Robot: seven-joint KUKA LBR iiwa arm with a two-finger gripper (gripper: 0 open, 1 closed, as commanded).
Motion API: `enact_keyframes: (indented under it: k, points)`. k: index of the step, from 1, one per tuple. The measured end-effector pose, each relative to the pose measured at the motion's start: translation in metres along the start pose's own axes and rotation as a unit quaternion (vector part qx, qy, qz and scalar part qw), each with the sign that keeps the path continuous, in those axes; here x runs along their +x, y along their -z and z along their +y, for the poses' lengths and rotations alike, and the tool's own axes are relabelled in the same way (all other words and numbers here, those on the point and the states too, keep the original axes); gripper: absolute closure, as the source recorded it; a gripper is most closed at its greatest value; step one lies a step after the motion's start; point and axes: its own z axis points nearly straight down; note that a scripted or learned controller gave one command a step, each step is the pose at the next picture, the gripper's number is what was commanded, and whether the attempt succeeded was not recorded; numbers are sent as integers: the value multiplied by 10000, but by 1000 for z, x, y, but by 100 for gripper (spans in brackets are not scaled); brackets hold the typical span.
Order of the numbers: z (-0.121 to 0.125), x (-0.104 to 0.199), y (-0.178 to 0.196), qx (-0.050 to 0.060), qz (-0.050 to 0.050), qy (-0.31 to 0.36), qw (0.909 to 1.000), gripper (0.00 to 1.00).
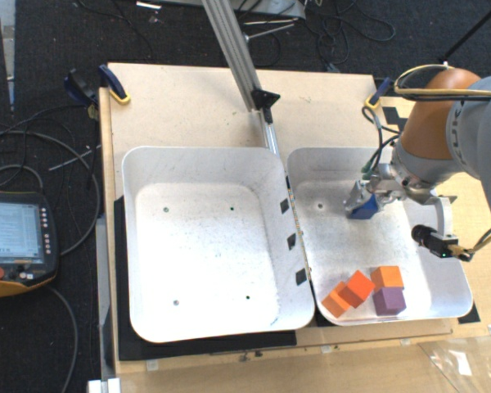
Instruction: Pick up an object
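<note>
Grey arm with orange band reached in from the right, hand point(365, 199) sat low over the right shallow white bin point(327, 178), a small blue block point(362, 210) right at its tip. Two orange cubes point(349, 293) point(386, 277) and a purple cube point(389, 300) clustered touching near that bin's front edge. Left white bin point(147, 219) sat beside it on the tan tabletop point(188, 105).

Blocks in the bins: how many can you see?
4. Two orange blocks and a purple block sit bunched at the right bin's near edge. A blue block lies under the gripper, which may hide more.
</note>
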Motion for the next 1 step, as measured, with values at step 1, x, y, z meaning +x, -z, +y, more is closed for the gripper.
enact_keyframes:
  k: [1]
  points:
    - [-1,94,95,-30,19,42,10000,100]
